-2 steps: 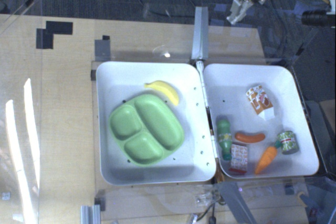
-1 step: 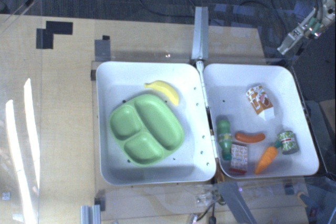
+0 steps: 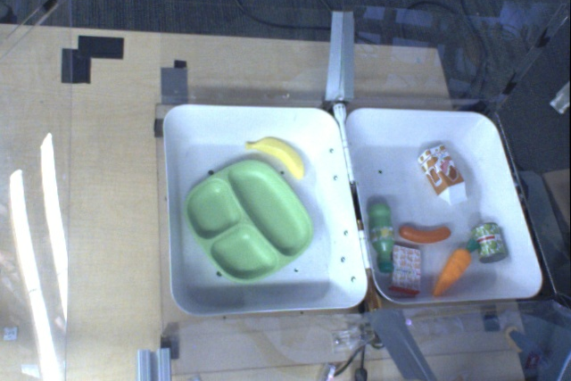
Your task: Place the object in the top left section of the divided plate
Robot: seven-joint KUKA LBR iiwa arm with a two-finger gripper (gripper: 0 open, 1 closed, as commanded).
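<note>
We see the yellow plastic banana [image 3: 277, 155] lying in the left white bin [image 3: 178, 281], touching the far rim of the green three-section plate [image 3: 250, 219]. Gripper state: cannot tell. Risk, we judge: banana's curve straddling the divider ridge.

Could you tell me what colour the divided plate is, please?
Light green, seen in the camera view: plate.

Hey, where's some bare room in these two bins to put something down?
Left bin: bare floor left of the banana, and along the near wall below the green divided plate. Right bin: bare from the far wall down to the bottle, left of the snack packet. Its near half is crowded.
</note>
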